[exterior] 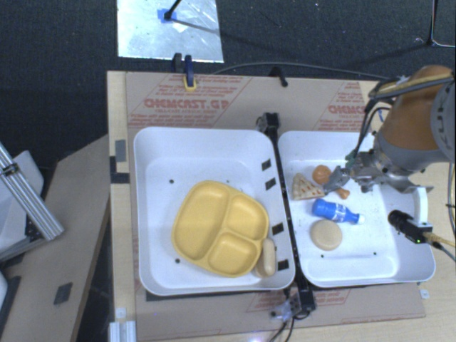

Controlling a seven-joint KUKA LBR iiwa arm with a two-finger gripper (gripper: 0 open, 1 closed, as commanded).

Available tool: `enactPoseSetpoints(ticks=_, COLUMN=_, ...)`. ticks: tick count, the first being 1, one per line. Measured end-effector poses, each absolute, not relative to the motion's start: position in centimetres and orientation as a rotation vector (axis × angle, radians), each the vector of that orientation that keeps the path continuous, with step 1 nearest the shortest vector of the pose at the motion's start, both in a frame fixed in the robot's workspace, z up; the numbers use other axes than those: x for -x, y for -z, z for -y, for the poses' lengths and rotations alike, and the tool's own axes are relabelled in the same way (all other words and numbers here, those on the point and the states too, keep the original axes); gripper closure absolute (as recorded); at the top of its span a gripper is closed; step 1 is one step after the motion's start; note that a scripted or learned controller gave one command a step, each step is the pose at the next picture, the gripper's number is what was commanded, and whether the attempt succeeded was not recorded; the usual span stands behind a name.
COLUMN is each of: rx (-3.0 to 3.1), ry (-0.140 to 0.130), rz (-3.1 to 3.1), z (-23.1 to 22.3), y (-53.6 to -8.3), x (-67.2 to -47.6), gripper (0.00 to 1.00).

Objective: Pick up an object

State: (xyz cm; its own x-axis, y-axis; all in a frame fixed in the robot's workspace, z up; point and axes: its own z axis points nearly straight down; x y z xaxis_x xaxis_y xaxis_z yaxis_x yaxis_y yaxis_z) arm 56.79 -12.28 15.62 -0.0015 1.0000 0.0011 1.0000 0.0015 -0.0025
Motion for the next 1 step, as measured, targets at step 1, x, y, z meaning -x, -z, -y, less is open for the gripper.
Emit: enactPoseSetpoints(ticks=1, rx=2.219, ry=-0.001, rz=2.222, z=12.55, y=-11.41, x=-57.01, gripper=0.00)
